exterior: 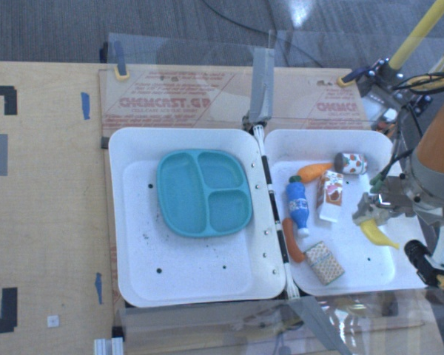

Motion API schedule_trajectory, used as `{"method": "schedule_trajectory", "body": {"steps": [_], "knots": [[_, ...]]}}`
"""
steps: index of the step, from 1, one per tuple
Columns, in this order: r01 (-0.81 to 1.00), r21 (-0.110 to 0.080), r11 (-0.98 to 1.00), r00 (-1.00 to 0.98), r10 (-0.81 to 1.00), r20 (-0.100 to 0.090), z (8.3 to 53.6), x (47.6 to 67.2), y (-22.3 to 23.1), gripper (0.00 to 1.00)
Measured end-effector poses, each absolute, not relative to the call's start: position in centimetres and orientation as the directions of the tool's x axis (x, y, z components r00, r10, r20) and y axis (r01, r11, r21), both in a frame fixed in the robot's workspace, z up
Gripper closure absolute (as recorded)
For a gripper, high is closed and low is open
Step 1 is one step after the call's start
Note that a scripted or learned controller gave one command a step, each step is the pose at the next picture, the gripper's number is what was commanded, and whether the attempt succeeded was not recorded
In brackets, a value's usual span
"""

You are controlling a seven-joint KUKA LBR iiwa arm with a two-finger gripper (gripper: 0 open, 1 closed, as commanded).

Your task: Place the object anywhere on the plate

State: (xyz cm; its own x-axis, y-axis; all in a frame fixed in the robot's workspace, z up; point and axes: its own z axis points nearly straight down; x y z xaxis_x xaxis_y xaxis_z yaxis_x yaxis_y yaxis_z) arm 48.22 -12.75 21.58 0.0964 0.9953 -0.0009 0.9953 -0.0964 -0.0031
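Observation:
A teal divided plate [204, 192] lies in the left bin [133, 272]. My gripper [371, 207] hovers at the right side of the right bin [377, 271], just above a yellow banana [378, 234] and to the right of a small white and brown carton [331, 196]. I see nothing hanging from it. The arm's wrist covers the bin's right rim.
The right bin also holds an orange carrot [313, 172], a small can [351, 163], a blue bottle [297, 206], a red sausage [293, 240] and a patterned box [325, 262]. Cables and a yellow pole [418, 28] stand at the back right.

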Motion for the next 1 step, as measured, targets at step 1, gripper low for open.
{"method": "schedule_trajectory", "body": {"steps": [1], "knots": [[1.0,-0.004,-0.01,0.01,1.0,0.001,18.36,51.81,-5.26,1.0]]}}
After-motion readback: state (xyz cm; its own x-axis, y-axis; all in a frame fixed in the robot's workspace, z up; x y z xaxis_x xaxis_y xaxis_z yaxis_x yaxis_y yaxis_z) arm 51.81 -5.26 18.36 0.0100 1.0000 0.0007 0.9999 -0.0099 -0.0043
